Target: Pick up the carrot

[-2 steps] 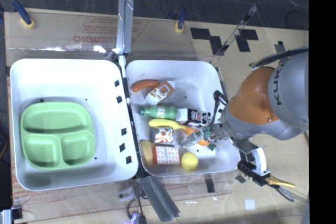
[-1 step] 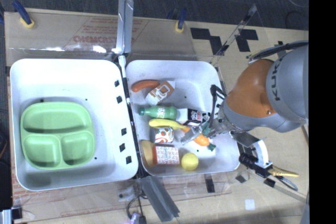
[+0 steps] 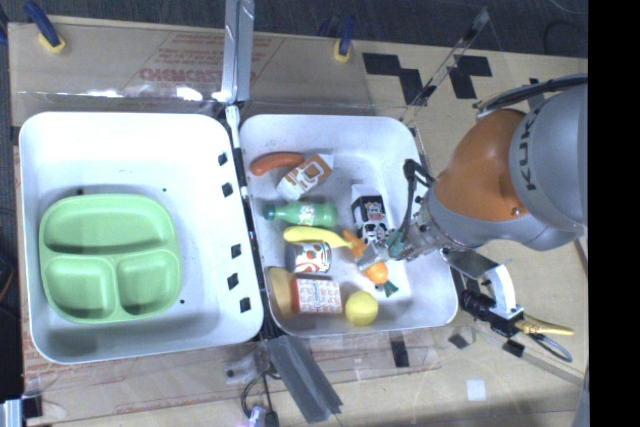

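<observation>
The carrot (image 3: 375, 272) is a small orange piece with a green top, lying in the right bin (image 3: 432, 300) toward its front right. My gripper (image 3: 388, 247) reaches in from the right and sits low over the bin, just above and behind the carrot. The wrist and the clutter around it hide whether it touches the carrot. The arm's orange band (image 3: 480, 180) hangs over the bin's right wall.
The right bin is crowded: a sausage (image 3: 275, 162), a small carton (image 3: 305, 175), a green bottle (image 3: 300, 213), a banana (image 3: 315, 236), a can (image 3: 312, 258), a lemon (image 3: 361, 308) and a dark little bottle (image 3: 370, 212). A green divided tray (image 3: 110, 255) lies in the left bin.
</observation>
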Motion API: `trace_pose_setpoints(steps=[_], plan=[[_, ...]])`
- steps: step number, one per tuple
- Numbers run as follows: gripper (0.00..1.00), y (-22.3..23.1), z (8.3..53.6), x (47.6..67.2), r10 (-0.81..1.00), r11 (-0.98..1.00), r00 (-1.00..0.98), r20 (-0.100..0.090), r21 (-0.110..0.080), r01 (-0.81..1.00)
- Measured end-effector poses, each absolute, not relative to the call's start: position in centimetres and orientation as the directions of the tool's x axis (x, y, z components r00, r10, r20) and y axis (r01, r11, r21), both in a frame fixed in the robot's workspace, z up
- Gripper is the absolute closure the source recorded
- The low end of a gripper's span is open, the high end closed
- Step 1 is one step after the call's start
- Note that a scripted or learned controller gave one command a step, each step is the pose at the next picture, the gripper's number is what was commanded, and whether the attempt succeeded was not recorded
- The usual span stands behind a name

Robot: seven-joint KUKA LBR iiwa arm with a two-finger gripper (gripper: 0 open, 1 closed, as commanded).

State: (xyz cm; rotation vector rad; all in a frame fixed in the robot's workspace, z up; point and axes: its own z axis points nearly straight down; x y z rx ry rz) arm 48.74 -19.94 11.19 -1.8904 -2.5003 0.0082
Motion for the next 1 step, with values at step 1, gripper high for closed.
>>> trace_pose_setpoints(steps=[1], plan=[[1.0, -14.37, 22.85, 51.48, 0.937, 0.349, -0.349, 0.001, -0.004, 0.937]])
